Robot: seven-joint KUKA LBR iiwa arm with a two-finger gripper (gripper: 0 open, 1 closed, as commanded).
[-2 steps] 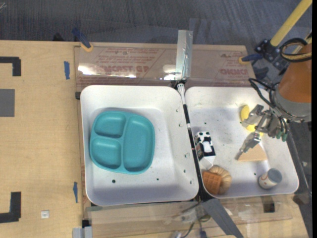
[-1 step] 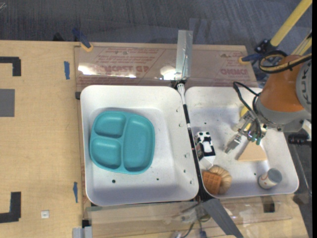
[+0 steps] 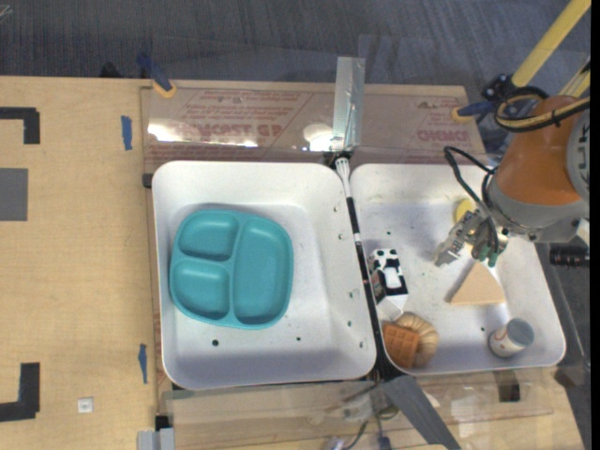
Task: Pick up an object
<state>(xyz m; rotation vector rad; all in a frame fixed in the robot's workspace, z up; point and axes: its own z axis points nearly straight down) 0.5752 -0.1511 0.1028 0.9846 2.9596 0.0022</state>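
My gripper (image 3: 472,247) hangs over the right bin (image 3: 412,204), toward its right side, just above a tan wedge-shaped piece (image 3: 478,291). Its two fingers stand apart, open, with nothing between them. A small yellow object (image 3: 464,208) lies partly hidden behind the wrist. At the bin's left wall there is a black-and-white toy (image 3: 388,272). In the front left corner sits a brown waffle-patterned ball (image 3: 410,338), and a small grey cup (image 3: 511,336) stands in the front right corner.
The left bin (image 3: 309,345) holds a teal divided plate (image 3: 231,267). A raised divider (image 3: 356,242) separates the two bins. A clear panel (image 3: 253,120) with a metal post (image 3: 349,101) stands behind them. Black cables trail from the orange wrist band (image 3: 530,167).
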